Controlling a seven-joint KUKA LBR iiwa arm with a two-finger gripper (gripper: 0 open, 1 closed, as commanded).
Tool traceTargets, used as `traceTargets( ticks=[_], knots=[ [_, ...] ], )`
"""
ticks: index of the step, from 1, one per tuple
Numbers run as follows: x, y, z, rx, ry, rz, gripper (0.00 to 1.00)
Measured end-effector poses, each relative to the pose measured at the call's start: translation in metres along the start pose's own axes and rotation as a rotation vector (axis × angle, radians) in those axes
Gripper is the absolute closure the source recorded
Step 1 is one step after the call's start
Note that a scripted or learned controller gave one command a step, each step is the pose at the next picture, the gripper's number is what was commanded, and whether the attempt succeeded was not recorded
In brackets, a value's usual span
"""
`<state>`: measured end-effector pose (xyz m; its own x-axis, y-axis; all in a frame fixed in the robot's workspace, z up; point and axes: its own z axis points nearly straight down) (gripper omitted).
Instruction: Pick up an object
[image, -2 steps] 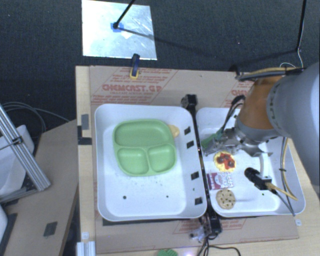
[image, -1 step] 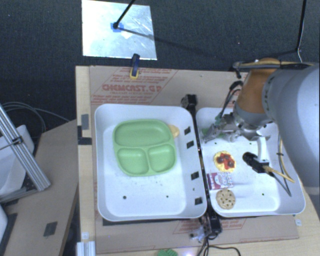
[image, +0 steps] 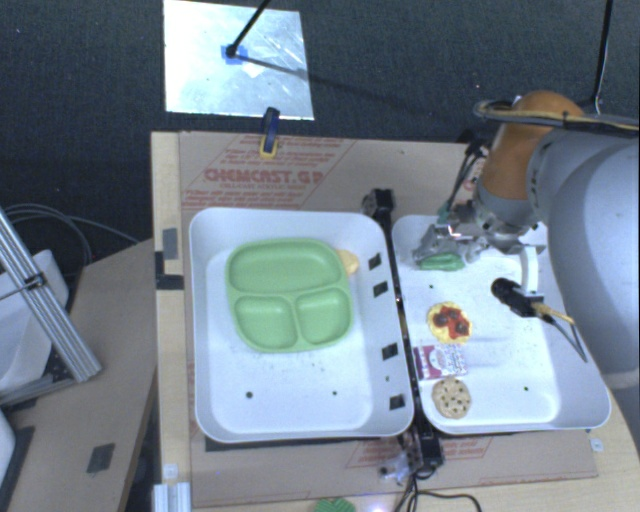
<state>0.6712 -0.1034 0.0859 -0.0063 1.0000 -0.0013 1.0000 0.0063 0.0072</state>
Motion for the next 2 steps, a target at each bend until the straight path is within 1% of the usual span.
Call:
traceTargets(
  ticks=[1, 2],
  knots=[
    [0.015, 0.0, -0.05, 0.0, 0.001, -0.001, 0.0],
    [0.019, -0.047, -0.055, 0.009, 0.001, 0.007, 0.0]
  ],
)
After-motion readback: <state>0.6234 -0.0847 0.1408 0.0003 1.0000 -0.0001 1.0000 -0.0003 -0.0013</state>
